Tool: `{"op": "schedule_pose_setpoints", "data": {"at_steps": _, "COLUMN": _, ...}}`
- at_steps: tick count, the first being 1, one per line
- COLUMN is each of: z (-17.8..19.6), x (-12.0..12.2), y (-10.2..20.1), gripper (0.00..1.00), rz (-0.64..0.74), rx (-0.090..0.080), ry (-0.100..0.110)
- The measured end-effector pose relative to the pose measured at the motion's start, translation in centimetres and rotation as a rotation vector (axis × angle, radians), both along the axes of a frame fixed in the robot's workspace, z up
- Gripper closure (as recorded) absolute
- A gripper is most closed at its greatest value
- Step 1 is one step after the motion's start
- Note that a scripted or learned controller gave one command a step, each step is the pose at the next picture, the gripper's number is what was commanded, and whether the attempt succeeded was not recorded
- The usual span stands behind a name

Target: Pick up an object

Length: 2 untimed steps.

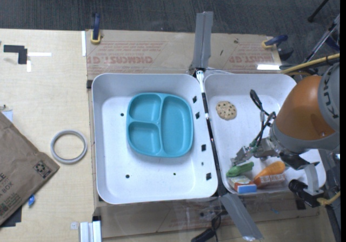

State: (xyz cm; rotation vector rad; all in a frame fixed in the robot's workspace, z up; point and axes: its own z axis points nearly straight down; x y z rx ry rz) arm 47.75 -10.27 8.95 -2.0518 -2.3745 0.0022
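Nearest the camera, a grey strut point(241, 223) lay slantwise below the junction of the two bins. Behind it, the near edge of the right bin point(238, 90) held a cluster of small items: a small flat packet point(246, 187) with a blue patch, an orange toy carrot point(272, 169) and a green toy vegetable point(240, 169), all lying close together. Just above this cluster was the gripper point(247, 154), its metal tip next to the green toy vegetable. Whether it was open or closed, or touched any item, could not be told from this view. The arm point(305, 111), with its orange band, reached in from the right and covered much of that bin's right half.

Farther back in the right bin lay a chocolate-chip cookie point(226, 110), well apart from the cluster, and a black spoon point(256, 100) lay to the right of the cookie.

The left bin point(108, 143) held a teal plate point(160, 125) with three compartments, lying flat near its middle.

Left of the bins, a grey tape ring point(68, 145) and a brown cardboard box point(16, 173) lay on the bench point(43, 100). At the far side, a cardboard sheet point(140, 54) with red print was held by two blue clamps point(96, 27).
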Motion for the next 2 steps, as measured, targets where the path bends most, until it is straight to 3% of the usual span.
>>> {"op": "schedule_pose_setpoints", "data": {"at_steps": 1, "z": 0.0, "x": 0.6, "y": -11.0, "gripper": 0.0, "rz": -0.081, "rx": 0.002, "ry": 0.0}}
{"op": "schedule_pose_setpoints", "data": {"at_steps": 2, "z": 12.9, "x": 0.2, "y": -8.6, "gripper": 0.0, "rz": 0.177, "rx": 0.0, "ry": -0.002}}
